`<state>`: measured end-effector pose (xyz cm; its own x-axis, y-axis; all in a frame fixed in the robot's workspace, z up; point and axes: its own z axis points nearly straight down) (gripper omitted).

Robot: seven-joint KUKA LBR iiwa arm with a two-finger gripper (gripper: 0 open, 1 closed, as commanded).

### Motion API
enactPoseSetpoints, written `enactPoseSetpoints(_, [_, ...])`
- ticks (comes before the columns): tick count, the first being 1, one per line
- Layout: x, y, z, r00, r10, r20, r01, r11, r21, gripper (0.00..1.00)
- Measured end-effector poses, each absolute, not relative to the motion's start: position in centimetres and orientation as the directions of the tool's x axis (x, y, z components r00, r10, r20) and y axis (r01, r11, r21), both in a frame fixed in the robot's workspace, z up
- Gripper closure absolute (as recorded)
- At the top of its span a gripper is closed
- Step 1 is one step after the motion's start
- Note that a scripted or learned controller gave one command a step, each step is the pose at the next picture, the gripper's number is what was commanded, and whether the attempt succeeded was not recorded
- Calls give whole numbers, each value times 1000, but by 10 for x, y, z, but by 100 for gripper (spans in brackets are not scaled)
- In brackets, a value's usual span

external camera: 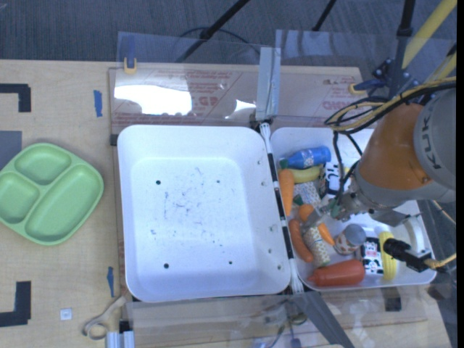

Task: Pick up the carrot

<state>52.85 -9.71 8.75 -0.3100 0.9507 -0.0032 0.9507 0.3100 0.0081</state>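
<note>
Bench clutter, non-task items
Green divided plate (47,193) far left; blue bottle (307,156), red item (338,272) in right bin (406,280).

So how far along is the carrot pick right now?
Done: the arm has reached the right bin. In hand: the gripper sits low among the clutter, beside a carrot lying against the bin's left wall. Left: gripping and lifting; no carrot is visibly raised.

Orange carrot (287,189); blue bottle (307,156); red pepper (336,273); white bins (196,285); pale green divided plate (48,193); arm grey, orange-banded (395,151).
</note>
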Motion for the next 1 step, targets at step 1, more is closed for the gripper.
enactPoseSetpoints(1, [530,-97,98,-308,951,-4,951,308,12,100])
